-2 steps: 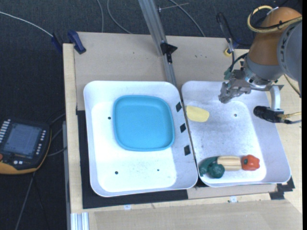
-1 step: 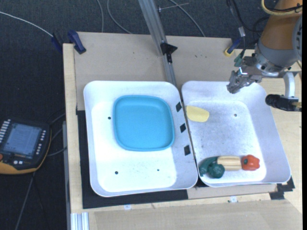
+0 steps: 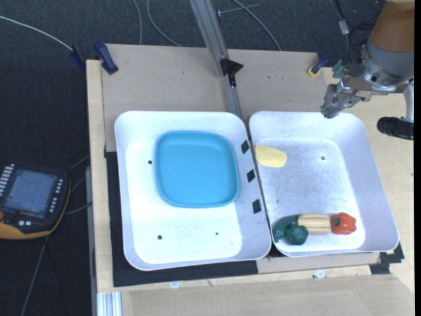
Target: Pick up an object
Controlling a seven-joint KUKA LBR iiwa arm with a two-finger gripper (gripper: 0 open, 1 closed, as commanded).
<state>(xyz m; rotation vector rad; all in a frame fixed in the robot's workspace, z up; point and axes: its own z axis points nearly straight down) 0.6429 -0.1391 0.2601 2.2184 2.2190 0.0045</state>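
Candidates for pickup all lie in the right bin [image 3: 368, 176]: a yellow piece [image 3: 271, 156] near its left wall, and at the front edge a green item [image 3: 291, 232], a tan roll-shaped toy [image 3: 314, 224] and a red tomato-like piece [image 3: 343, 223], packed touching. Gripper [image 3: 335, 104] hovers over the bin's far rim; fingers' state I cannot tell (too small, blurred). Best bet: the yellow piece, standing alone. Front cluster risks nudging neighbours. Left bin [image 3: 131, 176] holds a blue tray [image 3: 197, 168]. Handheld controller [image 3: 29, 196] left of the desk [image 3: 164, 78].

Dark carpet [image 3: 39, 18] with cables [image 3: 131, 5] surrounds the wooden bench [image 3: 164, 84].
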